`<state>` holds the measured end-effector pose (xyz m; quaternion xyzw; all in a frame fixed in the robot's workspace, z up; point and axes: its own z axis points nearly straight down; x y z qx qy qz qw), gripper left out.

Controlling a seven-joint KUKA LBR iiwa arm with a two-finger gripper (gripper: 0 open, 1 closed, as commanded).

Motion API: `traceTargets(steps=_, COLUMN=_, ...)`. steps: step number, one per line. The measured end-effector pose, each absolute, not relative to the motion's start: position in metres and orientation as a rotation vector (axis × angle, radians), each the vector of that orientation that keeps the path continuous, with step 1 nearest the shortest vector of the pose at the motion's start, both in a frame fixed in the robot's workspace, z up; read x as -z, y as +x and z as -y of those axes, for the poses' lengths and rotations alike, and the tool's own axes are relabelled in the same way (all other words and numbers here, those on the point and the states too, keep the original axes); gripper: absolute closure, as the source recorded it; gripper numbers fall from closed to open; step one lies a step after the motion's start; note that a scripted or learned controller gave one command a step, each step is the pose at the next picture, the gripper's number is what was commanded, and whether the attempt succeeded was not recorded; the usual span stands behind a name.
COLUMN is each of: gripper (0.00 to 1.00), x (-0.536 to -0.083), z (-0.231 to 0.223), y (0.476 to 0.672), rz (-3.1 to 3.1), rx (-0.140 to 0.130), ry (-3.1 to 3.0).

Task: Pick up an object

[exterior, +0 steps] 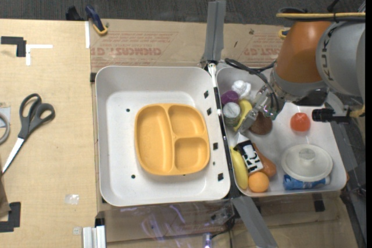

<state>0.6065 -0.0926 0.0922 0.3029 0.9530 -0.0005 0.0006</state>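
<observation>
My gripper (257, 111) reaches down into the right bin (337, 142), at its upper left part. It hangs over a small yellow banana (246, 108) and a dark brown rounded object (263, 125), and the view does not show whether it touches either. Just to its left lie a purple and white bottle (232, 108) and a white cap (242, 89). A red tomato (300, 122) sits to its right.
The right bin's front holds a long banana (238, 166), a black and white packet (251, 158), an orange (258, 182) and a white lidded bowl (307, 162) on something blue. The left bin (110, 125) holds a yellow divided plate (172, 139). Scissors (26, 119) lie on the bench.
</observation>
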Motion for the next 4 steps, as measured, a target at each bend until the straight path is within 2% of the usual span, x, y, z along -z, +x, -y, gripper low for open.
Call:
traceTargets(steps=1, gripper=0.00, x=-0.092, z=0.095, y=0.586, rz=-2.917, rx=0.000, ry=1.164)
traceTargets(steps=2, gripper=1.00, x=-0.102, z=0.096, y=0.587, rz=-2.915, rx=0.002, ry=1.160)
traceTargets(steps=3, gripper=1.00, x=-0.093, z=0.102, y=0.625, rz=-2.890, rx=0.001, ry=1.221)
traceTargets(steps=4, gripper=1.00, x=-0.200, z=0.167, y=0.643, rz=-2.928, rx=0.002, ry=1.131)
